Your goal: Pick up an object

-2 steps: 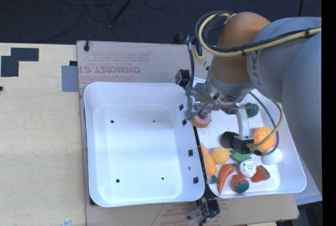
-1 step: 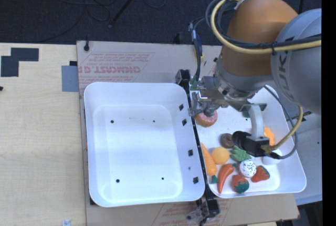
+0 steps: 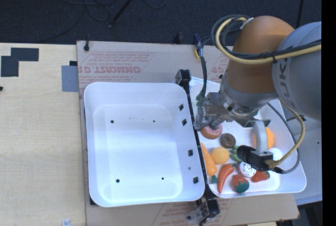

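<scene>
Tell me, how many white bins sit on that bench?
2. The left bin takes up the middle of the view; the right bin lies beside it, under the arm, holding the toy food.

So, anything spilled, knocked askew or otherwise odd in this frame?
Nothing stands out. The toy foods, including a carrot, a pink donut and a yellow lemon, all lie inside the right bin. The end effector hangs over the donut.
</scene>
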Robot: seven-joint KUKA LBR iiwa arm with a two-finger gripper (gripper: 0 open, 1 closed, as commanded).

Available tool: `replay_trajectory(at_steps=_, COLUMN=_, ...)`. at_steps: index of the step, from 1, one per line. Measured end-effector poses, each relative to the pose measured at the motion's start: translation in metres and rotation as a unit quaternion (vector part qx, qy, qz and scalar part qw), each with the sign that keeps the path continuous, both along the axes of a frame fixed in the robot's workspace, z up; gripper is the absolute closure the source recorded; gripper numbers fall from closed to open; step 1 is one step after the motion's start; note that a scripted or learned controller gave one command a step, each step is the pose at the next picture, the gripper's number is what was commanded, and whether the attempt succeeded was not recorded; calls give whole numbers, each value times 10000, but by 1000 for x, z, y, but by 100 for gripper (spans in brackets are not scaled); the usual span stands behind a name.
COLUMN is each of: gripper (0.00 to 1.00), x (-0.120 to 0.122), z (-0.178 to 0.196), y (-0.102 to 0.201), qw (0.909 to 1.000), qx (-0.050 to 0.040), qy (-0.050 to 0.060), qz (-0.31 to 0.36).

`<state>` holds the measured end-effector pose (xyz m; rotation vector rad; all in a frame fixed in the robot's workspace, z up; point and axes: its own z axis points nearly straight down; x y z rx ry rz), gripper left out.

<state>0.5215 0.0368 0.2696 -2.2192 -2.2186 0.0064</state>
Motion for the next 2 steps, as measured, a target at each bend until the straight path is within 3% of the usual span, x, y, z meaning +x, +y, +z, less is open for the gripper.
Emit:
replay_trajectory(at_steps=1, gripper=100, x=-49, z=-44, y=18, qw=10000, qx=5, qy=29, qz=-10)
replay_trajectory(at_steps=2, gripper=100, x=34, z=-32, y=37, qw=10000, qx=0, qy=-28, qz=6)
